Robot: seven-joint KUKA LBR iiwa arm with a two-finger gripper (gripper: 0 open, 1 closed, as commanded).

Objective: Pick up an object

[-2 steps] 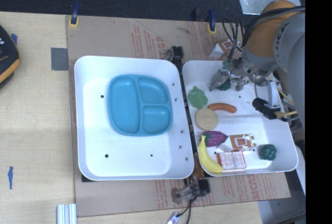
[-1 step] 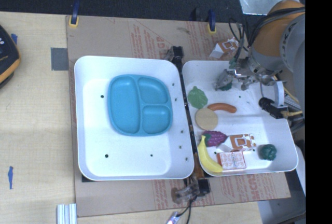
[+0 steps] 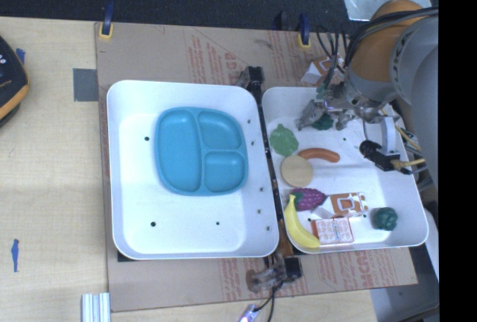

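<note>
In the right bin [image 3: 414, 237], the toys are lying loose: a smooth hot dog [image 3: 319, 155], a round tan disc [image 3: 297, 170], a curved yellow banana [image 3: 297, 227]. My gripper [image 3: 322, 113] is hanging over the bin's far end, too blurry to tell what it's doing. The left bin [image 3: 127, 164] is holding a blue plate [image 3: 200, 150].

Left bin [image 3: 119, 164] holds a blue divided plate [image 3: 201, 150]. Right bin [image 3: 406, 238] — gripper [image 3: 322, 113] at 12 o'clock; green leaf [image 3: 283, 140], sausage [image 3: 319, 155], tan disc [image 3: 297, 170] centrally; banana [image 3: 297, 227], dark green ball [image 3: 385, 218] toward 6 o'clock.
</note>
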